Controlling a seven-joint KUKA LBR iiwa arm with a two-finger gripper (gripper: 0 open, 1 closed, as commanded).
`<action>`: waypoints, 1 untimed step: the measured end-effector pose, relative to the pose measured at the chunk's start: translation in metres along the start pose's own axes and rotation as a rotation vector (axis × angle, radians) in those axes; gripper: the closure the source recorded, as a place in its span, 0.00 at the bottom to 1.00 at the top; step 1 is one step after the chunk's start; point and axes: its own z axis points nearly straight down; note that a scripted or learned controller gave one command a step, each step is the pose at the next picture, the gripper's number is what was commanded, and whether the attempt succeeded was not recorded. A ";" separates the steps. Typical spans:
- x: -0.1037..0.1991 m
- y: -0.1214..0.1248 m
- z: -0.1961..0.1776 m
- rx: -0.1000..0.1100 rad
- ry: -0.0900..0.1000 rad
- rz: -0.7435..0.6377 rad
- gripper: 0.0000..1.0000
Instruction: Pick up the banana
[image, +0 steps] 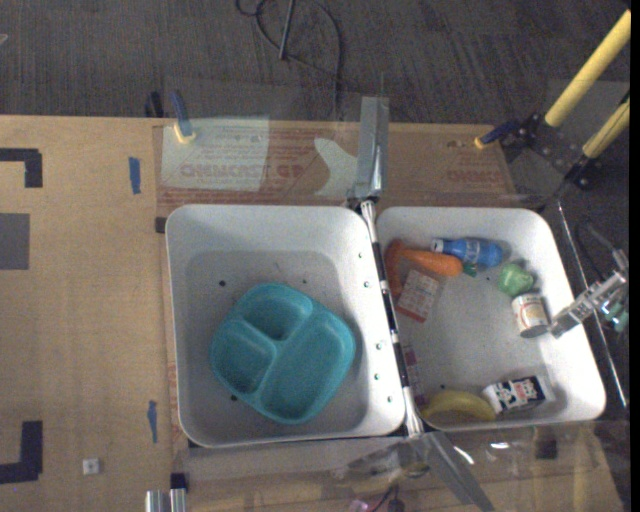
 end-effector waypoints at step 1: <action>0.005 -0.006 0.015 0.003 0.005 0.321 1.00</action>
